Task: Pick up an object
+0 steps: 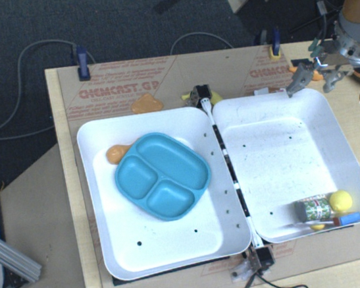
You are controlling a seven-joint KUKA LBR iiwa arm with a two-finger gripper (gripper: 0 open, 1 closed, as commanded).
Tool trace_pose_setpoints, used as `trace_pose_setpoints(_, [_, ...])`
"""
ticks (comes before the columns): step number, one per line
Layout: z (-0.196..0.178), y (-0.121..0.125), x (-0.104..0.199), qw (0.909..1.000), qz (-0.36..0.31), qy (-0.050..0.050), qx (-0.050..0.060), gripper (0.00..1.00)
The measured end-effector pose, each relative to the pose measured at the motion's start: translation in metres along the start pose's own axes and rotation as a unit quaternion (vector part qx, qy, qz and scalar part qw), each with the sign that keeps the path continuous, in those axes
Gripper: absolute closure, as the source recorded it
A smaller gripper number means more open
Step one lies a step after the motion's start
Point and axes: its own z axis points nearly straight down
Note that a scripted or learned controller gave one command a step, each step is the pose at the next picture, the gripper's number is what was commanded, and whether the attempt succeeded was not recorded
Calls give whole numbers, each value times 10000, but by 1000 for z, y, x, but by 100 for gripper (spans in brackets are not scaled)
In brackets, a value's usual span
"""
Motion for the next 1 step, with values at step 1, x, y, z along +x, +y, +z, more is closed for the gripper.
trace_pose_setpoints(1, [17,-86,-40,10000,37,3,35,0])
